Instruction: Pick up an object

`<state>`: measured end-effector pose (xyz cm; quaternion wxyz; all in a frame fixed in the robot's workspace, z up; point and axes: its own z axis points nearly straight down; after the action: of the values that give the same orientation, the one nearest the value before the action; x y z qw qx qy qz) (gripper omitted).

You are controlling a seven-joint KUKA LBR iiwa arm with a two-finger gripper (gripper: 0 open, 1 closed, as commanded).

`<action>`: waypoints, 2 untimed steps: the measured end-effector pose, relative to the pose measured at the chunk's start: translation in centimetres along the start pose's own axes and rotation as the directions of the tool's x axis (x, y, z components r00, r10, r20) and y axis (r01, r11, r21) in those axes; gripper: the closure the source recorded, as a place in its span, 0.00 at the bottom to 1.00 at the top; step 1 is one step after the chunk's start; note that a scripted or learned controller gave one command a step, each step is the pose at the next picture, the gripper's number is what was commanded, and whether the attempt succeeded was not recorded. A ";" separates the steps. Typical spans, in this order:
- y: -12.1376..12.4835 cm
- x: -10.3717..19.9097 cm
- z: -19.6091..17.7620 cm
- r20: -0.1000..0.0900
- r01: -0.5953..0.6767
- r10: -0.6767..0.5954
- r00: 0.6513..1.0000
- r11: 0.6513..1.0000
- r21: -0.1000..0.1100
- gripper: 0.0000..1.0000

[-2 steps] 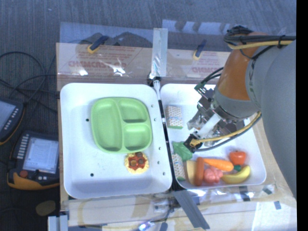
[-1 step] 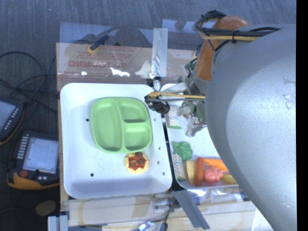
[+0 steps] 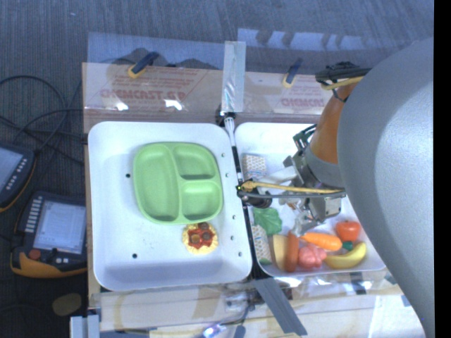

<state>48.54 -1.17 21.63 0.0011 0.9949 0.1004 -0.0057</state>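
Bench stood on a grey ribbed floor (image 3: 211, 5), with cardboard sheets (image 3: 151, 90) under clear plastic along the far side of the bins. At the far left, off the bench, lay a handheld control pendant (image 3: 53, 231) with its screen lit, cables running from it.

Left bin (image 3: 113, 259): a green divided plate (image 3: 177, 182) sat about the middle, three compartments. Just beyond the plate's near edge, toward the bin's near right corner, lay a small round toy pizza (image 3: 200, 237), yellow rim, red topping. It touched nothing else.

Right bin (image 3: 271, 136): a small patterned white card (image 3: 254, 165) lay by the left wall. A cluster of toy food filled the near edge: a green leafy piece (image 3: 268, 220), a hot dog in a bun (image 3: 285, 251), a pink lumpy piece (image 3: 310, 256), a carrot (image 3: 322, 241), a tomato (image 3: 348, 229) and a banana (image 3: 347, 256) toward the near right corner.

The gripper (image 3: 310, 213) hung over the right bin's middle, just above and beyond the carrot and pink piece; contact could not be judged. Finger state could not be told; nothing was seen between them. A thin yellowish rod (image 3: 289, 187) ran leftward from the wrist area to the dividing wall. The grey arm (image 3: 394, 174) with its orange band (image 3: 325, 136) covered the bin's right side.
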 end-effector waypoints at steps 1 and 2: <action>-2.0 0.3 -1.5 -0.002 0.011 -0.011 1.000 1.000 -0.001 1.00; -3.4 1.2 -6.2 -0.002 0.011 -0.011 1.000 1.000 0.001 1.00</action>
<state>49.07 2.42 27.84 0.0007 0.9944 0.1056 -0.0047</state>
